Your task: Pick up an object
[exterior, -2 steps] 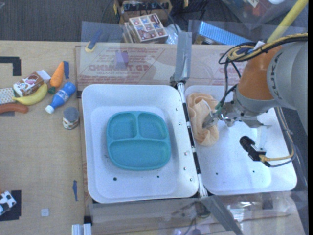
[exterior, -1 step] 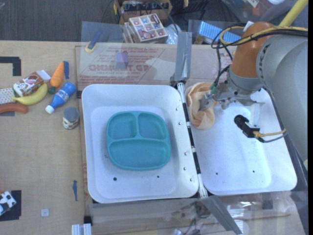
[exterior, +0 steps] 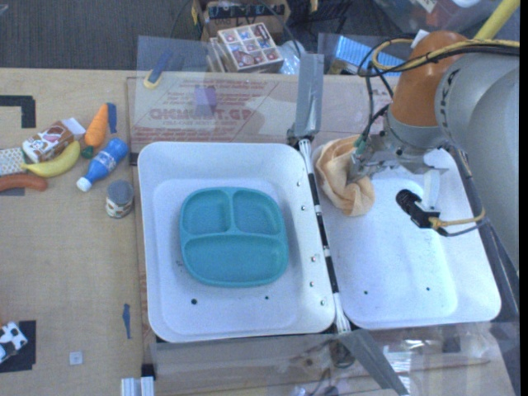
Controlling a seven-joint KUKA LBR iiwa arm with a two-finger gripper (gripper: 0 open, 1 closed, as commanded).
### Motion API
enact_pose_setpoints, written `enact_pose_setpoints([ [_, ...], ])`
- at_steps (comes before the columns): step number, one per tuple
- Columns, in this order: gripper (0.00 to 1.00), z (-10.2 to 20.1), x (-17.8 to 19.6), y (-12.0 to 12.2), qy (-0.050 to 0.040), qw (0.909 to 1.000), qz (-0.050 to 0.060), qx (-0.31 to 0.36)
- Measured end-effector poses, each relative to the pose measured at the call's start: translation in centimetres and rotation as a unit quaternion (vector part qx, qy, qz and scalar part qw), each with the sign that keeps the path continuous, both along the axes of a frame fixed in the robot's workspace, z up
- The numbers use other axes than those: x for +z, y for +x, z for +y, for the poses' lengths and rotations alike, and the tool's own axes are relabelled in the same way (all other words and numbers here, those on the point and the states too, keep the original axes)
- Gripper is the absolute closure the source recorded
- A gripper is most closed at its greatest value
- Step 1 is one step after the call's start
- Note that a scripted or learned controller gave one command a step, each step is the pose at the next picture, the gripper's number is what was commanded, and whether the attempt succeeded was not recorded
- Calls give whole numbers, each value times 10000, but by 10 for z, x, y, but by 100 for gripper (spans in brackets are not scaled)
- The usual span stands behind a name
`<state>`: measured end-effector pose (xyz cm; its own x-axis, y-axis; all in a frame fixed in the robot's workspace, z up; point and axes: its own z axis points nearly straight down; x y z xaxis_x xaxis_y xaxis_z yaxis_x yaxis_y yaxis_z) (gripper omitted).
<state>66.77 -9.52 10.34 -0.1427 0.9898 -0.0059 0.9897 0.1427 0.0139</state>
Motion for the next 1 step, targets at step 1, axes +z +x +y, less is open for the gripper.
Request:
enact_pose_setpoints([
  [1,100,17,128,0,-2,9933,56,1153],
])
